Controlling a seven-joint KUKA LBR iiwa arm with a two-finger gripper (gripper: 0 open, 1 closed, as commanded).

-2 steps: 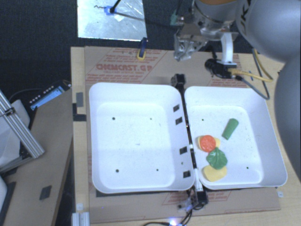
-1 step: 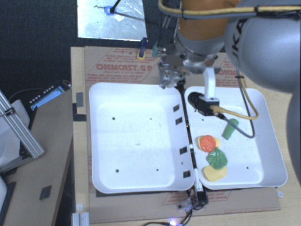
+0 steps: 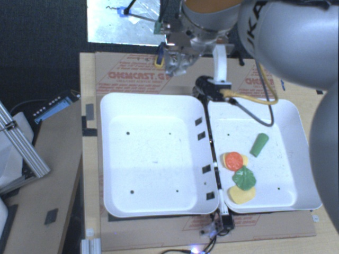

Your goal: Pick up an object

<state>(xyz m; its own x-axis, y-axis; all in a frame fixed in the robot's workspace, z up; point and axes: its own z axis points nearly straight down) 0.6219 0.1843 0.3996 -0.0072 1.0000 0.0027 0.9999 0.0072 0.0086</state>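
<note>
Gripper sits at 12 o'clock above the bins; can't tell its state. Right bin holds the objects at its 6 o'clock: green cylinder, red-orange piece, green leafy piece, yellow piece, the last three touching.

Two white bins on the counter, the left bin and the right bin, both below the end effector. Four small objects, well below-right of it: green cylinder, orange-red piece, green leafy piece, yellow piece.
</note>
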